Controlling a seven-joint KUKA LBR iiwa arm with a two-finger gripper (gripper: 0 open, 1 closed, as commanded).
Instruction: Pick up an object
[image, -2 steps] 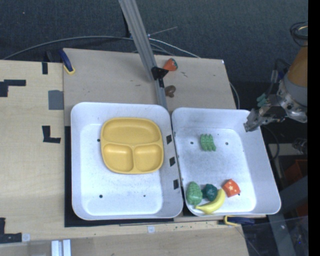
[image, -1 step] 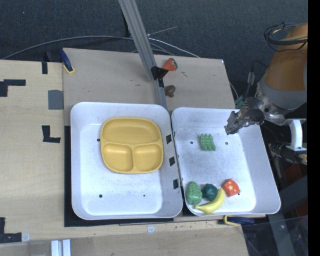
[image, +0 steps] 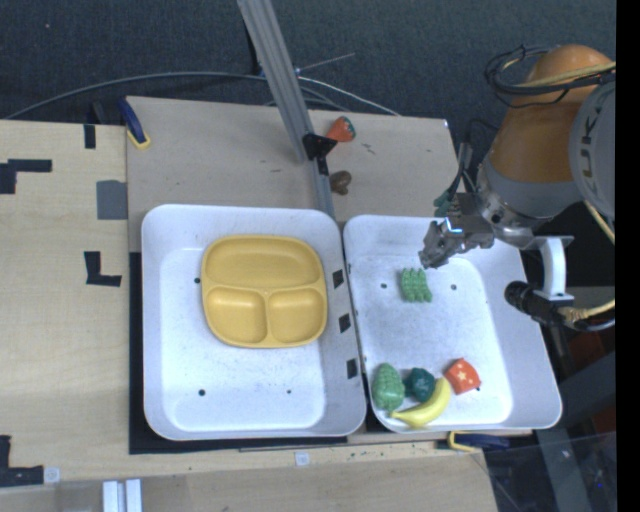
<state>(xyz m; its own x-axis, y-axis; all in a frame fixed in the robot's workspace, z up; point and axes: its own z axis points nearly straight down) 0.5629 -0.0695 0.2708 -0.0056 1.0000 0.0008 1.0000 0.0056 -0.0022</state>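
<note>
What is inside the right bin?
Inside the right bin: green block, green oval toy, dark green ball, banana, red-orange toy. The gripper covers some floor.

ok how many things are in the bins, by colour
green: 3, a ridged block, a light green piece, a dark green piece
yellow: 2, a divided plate, a banana
red: 1, a small red piece
total: 6
</note>
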